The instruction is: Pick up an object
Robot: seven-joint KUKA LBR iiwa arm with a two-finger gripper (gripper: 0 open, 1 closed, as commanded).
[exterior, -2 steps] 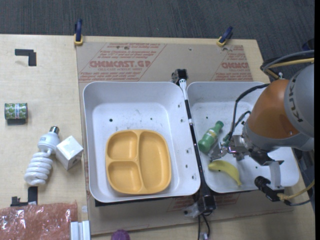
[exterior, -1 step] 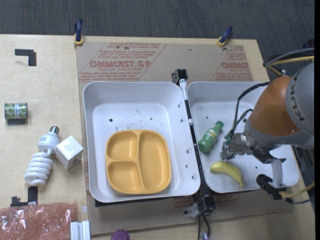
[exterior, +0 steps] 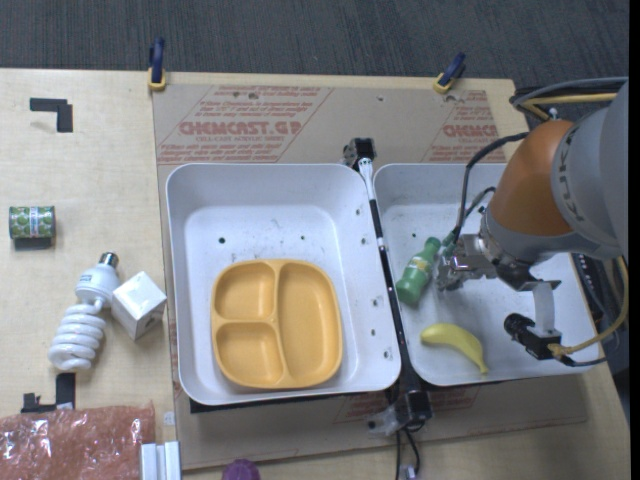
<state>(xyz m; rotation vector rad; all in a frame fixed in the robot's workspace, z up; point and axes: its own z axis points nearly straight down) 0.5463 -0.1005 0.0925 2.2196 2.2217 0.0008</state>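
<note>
Camera view from above the surface caught the grey arm [exterior: 560, 193] reaching in from 3 o'clock, its gripper [exterior: 452, 268] lowered into the right bin [exterior: 570, 363] and just beside a green bottle [exterior: 417, 271]. The bottle lay tilted on the bin floor, its cap pointing toward 1 o'clock, with the gripper at its 3 o'clock side. Whether metal touched plastic could not be told from this angle, and whether the gripper was open or closed could not be told either; nothing was plainly seen clamped in it.

A banana [exterior: 456, 346] lay well apart from the bottle, toward 5 o'clock of it, near the front wall of the same bin. The left bin [exterior: 190, 268] held a yellow divided plate [exterior: 277, 323]. Outside the bins, at the 9 o'clock edge of the surface, sat a spiral light bulb [exterior: 82, 318], a small white box [exterior: 138, 304] and a green can [exterior: 31, 223].

By the look of things the task stood at the approach: the arm was down at its likely target, the bottle, which rested on the bin floor. Closing on it and lifting it clear remained to be done.
</note>
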